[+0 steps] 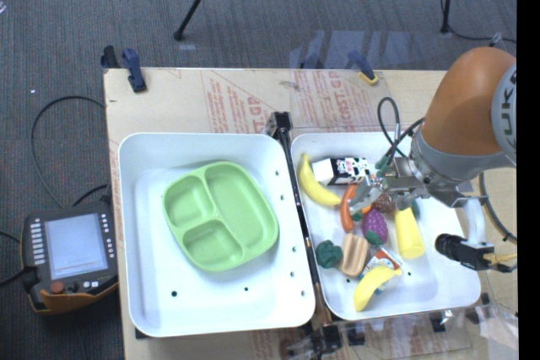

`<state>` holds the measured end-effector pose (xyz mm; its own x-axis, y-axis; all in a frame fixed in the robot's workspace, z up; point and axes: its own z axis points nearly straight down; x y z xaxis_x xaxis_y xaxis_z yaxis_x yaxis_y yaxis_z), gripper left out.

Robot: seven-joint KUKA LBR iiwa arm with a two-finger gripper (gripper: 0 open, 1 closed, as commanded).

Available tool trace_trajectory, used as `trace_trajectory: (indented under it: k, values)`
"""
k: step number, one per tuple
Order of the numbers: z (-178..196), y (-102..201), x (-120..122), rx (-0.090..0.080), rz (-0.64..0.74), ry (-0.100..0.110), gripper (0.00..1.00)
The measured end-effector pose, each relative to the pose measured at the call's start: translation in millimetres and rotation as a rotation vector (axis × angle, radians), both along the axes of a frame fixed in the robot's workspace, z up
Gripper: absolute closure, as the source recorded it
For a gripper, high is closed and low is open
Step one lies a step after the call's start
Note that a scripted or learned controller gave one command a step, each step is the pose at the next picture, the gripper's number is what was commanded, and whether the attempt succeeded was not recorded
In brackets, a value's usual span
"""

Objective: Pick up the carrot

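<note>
Orange and slim, the carrot [347,207] lies in the right bin [451,291], tilted, between the banana [315,184] on its left and the purple fruit [375,225] on its right. The pincer [369,195] sits just over its far end; whether it is spread or pinching I cannot tell. Risk, in my judgement, is crowding: the neighbours lie so near that a closing pincer could catch the purple fruit or shove the carrot aside. The green plate [221,213] rests in the left bin [139,181], well apart.

Green tray [221,215] in left bin [135,181]; banana [314,185] right.
</note>
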<state>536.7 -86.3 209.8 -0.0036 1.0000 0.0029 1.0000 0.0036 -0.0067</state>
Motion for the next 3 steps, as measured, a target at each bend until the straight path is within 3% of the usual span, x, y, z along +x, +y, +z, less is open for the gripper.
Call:
trace_trajectory:
  k: [1, 2, 3]
  values:
    - [-81, -50, 52, -0.002, -0.122, -0.003, 0.0]
    - [-124, -61, 57, 0.002, -0.257, 0.002, 0.0]
    - [-115, -60, 58, 0.005, -0.257, 0.004, 1.0]
